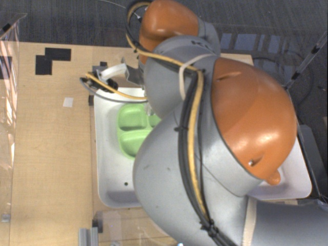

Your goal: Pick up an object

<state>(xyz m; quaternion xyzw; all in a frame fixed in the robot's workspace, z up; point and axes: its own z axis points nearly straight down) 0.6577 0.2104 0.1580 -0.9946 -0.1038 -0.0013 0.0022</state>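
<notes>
From the camera view above the desk (pixel 46 152), the arm (pixel 205 152) takes up most of the picture, reaching in from the right. Its grey links and two large orange caps lie across both white bins, with a bundle of black and yellow cables running along the grey casing.

The left bin (pixel 105 152) shows its left wall, part of its floor and its lower left corner; the rest lies under the arm. In its upper half sits a bright green object (pixel 132 129) with two rounded, moulded sections, one above the other. Its right side is hidden behind the grey link, so its whole shape cannot be told.

Near the bin's upper left corner, a white and grey fitting (pixel 110 75) with yellow and black cable loops juts out from the arm's far end, above the bin's rim. Whether this belongs to the hand is unclear, and I cannot tell if the hand is released or clenched, nor whether it has anything in it.

The right bin (pixel 294 181) shows a strip of white edge at the lower right, beneath the larger orange cap.

The desk is pale wood, with a black stepped marker (pixel 51 59) near its upper left and a small grey square (pixel 68 102) below that. Dark carpet (pixel 66 14) lies beyond the desk's far edge.
</notes>
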